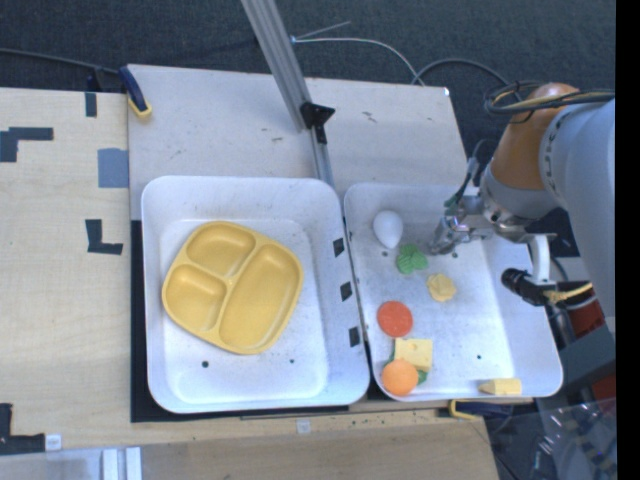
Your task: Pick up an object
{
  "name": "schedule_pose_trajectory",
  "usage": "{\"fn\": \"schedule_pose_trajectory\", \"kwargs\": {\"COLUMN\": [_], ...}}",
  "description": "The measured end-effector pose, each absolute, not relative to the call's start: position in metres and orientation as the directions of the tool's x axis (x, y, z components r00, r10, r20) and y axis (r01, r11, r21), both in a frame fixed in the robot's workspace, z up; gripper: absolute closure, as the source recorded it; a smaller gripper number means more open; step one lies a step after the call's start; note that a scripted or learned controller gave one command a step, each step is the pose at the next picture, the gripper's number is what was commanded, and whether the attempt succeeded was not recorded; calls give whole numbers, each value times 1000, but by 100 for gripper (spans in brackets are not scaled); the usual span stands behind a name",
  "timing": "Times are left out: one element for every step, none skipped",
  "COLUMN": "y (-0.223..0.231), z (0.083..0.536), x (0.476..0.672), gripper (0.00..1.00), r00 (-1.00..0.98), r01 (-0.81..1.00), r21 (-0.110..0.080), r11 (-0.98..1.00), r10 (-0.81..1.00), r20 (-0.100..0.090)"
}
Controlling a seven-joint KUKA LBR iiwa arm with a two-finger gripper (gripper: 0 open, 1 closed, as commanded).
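Observation:
The right bin holds several small objects: a white egg-shaped piece, a green leafy piece, a pale yellow lump, a red disc, a yellow wedge, an orange ball and a yellow block. My gripper hangs low over the bin's upper middle, just right of the green piece and above the yellow lump. I see nothing between its fingers.
The left bin holds a yellow divided plate. A slanted metal pole runs down to the gap between the bins. Cables lie behind the right bin. The arm's grey body fills the right side.

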State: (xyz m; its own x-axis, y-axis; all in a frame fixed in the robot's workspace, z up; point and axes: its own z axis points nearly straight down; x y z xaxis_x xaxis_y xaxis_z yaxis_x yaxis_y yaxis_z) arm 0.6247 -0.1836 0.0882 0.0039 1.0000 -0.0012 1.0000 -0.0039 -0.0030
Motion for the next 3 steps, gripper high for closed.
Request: {"fn": "schedule_pose_trajectory", "kwargs": {"y": [-150,-175,-122], "z": [91,89,89], "x": [677,613,667], "gripper": [100,100,100], "r00": [-2,4,-7], "r01": [1000,1000,1000], "r21": [-27,-2,2], "r11": [2,-4,7], "r10": [1000,1000,1000], "r20": [-7,-2,1]}}
